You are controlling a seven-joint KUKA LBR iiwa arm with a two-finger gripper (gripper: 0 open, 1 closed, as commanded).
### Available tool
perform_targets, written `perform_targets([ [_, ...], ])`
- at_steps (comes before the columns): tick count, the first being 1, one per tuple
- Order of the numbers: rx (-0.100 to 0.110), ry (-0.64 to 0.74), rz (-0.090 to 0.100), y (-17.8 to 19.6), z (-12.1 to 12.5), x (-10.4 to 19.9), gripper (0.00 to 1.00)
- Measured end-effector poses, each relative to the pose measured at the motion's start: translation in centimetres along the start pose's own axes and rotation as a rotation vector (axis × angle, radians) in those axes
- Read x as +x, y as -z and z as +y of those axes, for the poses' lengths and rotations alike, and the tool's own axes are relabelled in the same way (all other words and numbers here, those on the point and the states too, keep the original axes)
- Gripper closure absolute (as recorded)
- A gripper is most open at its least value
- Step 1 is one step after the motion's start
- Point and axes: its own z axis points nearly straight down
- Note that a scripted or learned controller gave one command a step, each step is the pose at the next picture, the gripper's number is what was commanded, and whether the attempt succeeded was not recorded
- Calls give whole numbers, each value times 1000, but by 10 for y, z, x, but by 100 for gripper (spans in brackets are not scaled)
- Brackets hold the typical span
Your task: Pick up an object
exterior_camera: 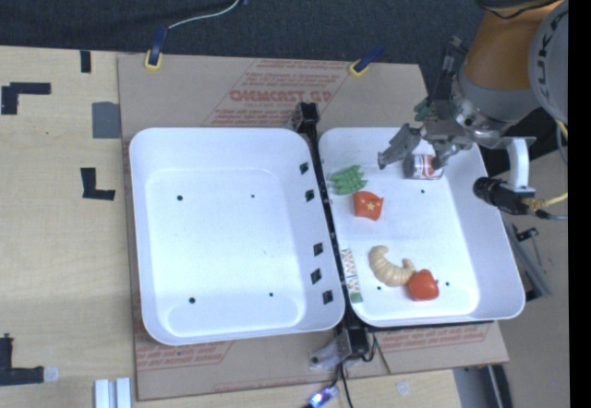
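In the right bin (462, 240), my gripper (415, 158) hangs over the far part with its fingers spread open. A small white and red can (426, 167) lies between and just below the fingertips; nothing shows the fingers pressing on it. Nearer the divider are a green leafy toy (348, 180) and a red-orange block (368, 205). At the bin's near end a beige curved piece (390, 268) touches a red round piece (423, 285).
The left bin (222, 231) adjoins the right one along a black-clipped divider (319, 212). A small printed strip (347, 270) lies by the divider. The arm's grey and orange body (512, 37) stands over the right bin's far right corner.
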Motion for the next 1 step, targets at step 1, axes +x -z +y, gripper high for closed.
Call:
perform_targets([
  [1, 11, -1, 3, -104, -24, 21, 0],
])
